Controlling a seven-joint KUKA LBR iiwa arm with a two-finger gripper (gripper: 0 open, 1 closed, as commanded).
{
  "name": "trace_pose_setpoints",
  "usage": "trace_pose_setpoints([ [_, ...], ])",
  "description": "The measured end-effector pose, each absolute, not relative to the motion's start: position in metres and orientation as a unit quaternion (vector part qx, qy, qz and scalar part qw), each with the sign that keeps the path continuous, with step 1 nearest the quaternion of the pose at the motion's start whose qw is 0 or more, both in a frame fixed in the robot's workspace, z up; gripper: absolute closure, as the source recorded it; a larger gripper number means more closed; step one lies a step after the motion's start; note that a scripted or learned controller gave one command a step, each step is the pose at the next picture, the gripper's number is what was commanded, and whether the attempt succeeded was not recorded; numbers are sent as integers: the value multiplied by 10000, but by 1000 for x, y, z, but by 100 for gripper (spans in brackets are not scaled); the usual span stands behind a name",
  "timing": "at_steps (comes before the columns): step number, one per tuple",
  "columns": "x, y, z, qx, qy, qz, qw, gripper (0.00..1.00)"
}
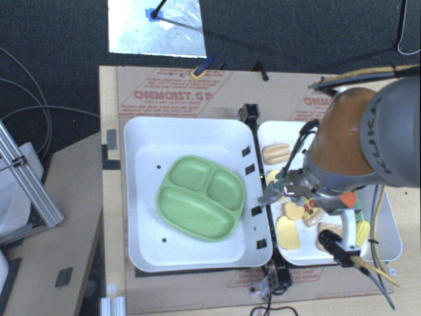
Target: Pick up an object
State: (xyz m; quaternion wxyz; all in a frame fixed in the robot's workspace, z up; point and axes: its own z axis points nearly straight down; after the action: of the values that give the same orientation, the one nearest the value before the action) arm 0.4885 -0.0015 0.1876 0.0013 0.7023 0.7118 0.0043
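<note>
Starting well to the left of the pincer (299, 199), we find the left bin (141, 176) holding a green divided plate (200, 197), lying flat with its long axis running from upper left to lower right. We judge it stiff, light plastic, but broad and low, so only its raised rim offers a hold.

Moving right, past the wall between the bins, we reach the right bin (393, 239), where the pincer hangs over a cluster of small toy foods. Up and to the left of the pincer lies a tan bun-shaped piece (276, 153), its long axis roughly left to right. Just below the pincer sits a pale yellow piece (287, 233), rounded and standing taller than wide in the view; beside it lie smaller yellow and red bits (297, 210) that we cannot name.

We judge these pieces light, hard and somewhat slick; a hold across the narrow width suits them best.

The wrist hides the pincer's tips, so we cannot tell how it is set.
</note>
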Motion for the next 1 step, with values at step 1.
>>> trace_pose_setpoints([
  [1,534,156,167,7000,7142,42,-14,0],
])
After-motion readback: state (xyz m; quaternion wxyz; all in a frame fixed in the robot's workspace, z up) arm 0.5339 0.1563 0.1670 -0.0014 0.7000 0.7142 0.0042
